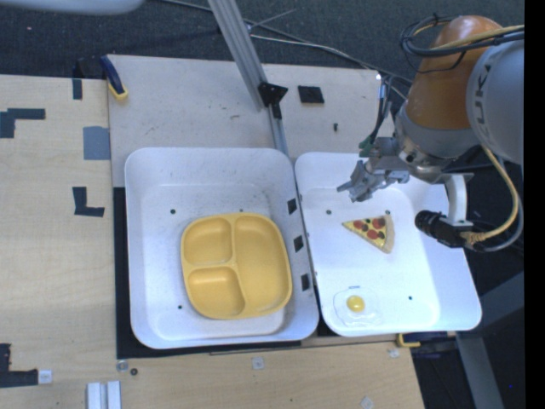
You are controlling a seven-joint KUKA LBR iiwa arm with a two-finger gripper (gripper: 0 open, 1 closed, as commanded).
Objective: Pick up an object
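The grey arm (502,83) bears dark lettering, seemingly "KUKA", partly cut.

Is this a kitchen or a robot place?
Most likely a robot test lab, not a kitchen. The grey arm reaches over two white bins, the food is toys, a pizza slice and a fried egg, and cables trail across the floor.

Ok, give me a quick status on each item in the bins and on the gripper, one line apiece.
Yellow divided plate: flat in the left bin, right way up, compartments bare.
Pizza slice: lying flat in the right bin, untouched.
Fried egg: flat near the right bin's front edge, yolk up.
Gripper: over the right bin's back part, beyond the pizza slice, holding nothing that I can see.
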